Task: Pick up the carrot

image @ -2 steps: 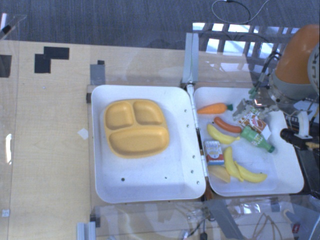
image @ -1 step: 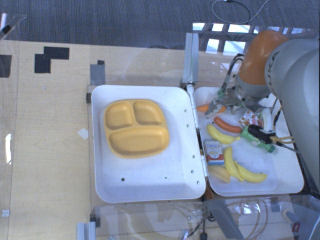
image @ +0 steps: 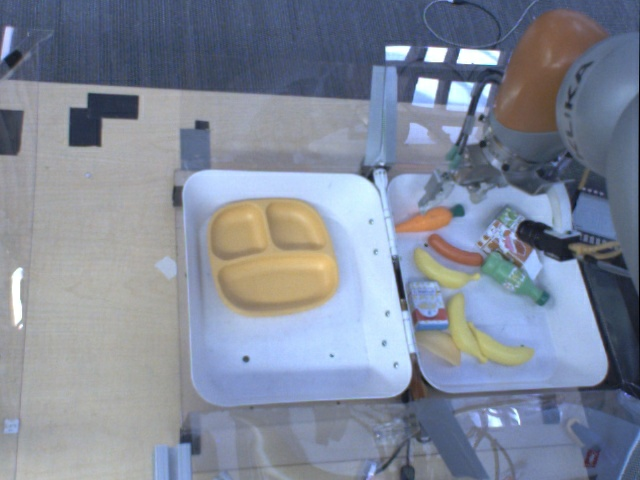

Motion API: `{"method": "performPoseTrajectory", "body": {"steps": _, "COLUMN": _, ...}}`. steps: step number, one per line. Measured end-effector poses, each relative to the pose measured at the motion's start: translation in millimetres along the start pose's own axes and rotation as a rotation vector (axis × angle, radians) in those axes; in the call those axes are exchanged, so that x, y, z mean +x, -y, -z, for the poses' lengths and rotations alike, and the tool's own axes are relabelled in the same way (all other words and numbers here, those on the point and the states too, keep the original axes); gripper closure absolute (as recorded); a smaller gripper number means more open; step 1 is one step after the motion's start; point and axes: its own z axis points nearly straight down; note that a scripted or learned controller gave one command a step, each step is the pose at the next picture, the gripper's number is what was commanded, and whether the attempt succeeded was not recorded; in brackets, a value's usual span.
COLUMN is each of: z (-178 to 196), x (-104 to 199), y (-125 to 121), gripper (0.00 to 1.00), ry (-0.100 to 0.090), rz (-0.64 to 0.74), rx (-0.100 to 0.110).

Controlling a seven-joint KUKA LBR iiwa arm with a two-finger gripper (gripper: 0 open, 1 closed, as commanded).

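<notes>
The carrot [image: 428, 220], orange with a small green top, lies flat at the back left of the right bin [image: 585, 353], close to the wall between the bins. My gripper [image: 453, 189] hangs just above and a little behind it, near its green end. The fingers [image: 436, 187] stand spread apart with nothing between them, so the gripper is open. The carrot is not touched or lifted.
A red sausage [image: 455, 251], bananas [image: 445, 271] [image: 488, 342], a green bottle [image: 515, 278], a small carton [image: 503, 236] and a red-and-blue packet [image: 430, 305] crowd the right bin in front of the carrot. The left bin [image: 300, 368] holds a yellow divided plate [image: 270, 255].
</notes>
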Motion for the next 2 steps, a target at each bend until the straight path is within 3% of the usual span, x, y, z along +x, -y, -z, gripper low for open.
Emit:
{"method": "performPoseTrajectory", "body": {"steps": 1, "z": -82, "x": -16, "y": -12, "gripper": 0.00, "ry": 0.000, "rz": -0.025, "rx": 0.000}}
{"method": "performPoseTrajectory", "body": {"steps": 2, "z": -96, "x": -62, "y": 45, "gripper": 0.00, "ry": 0.002, "rz": -0.138, "rx": -0.005}}
